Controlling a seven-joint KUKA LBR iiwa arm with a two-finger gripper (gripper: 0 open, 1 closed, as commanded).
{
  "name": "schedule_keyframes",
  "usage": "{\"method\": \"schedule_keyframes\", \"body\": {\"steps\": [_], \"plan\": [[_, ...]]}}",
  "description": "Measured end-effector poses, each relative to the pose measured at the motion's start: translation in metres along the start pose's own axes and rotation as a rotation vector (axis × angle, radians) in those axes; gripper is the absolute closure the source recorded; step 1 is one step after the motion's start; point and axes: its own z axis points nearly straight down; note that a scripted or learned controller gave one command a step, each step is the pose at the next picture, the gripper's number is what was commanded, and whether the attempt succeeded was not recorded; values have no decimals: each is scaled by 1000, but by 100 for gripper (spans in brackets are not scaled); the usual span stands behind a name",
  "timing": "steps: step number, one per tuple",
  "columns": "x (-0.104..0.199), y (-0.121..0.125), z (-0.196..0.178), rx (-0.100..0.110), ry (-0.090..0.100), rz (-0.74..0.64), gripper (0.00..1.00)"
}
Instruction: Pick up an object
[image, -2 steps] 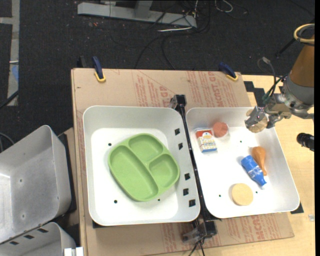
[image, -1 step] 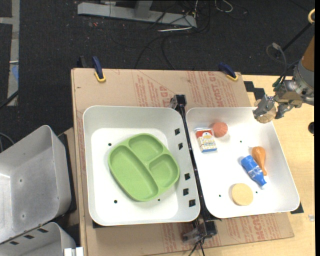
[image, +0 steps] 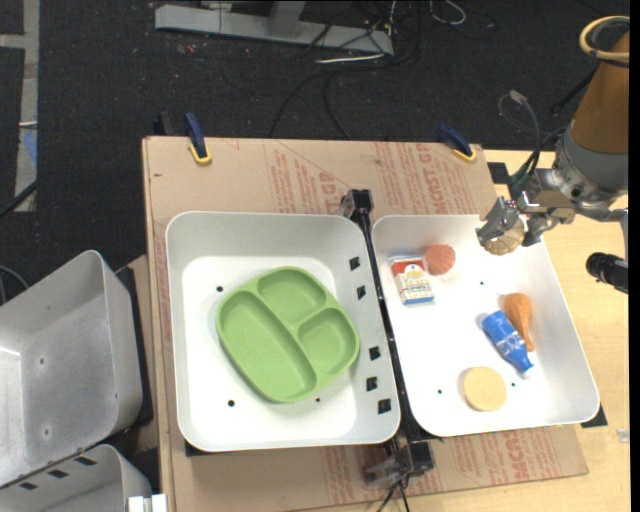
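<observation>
Though illegible, red print on box (image: 412, 281) and cardboard (image: 300, 165)

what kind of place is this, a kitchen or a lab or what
Most likely a robotics lab bench, not a kitchen: a robot arm reaches over two white bins on a clamped cardboard sheet, with cables trailing across the dark floor.

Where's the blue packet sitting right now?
The blue packet lies in the right bin, toward that bin's right side, touching the orange carrot-shaped piece and just above the round tan disc.
</observation>
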Motion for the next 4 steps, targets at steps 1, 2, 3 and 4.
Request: {"method": "schedule_keyframes", "body": {"steps": [1,2,3,4], "plan": [[50,-17,-4,1,0,1,100],[94,-37,12,3,-1,2,100],[145,-56,9,3,0,0,100],[195,-78,11,3,0,-1,100]]}}
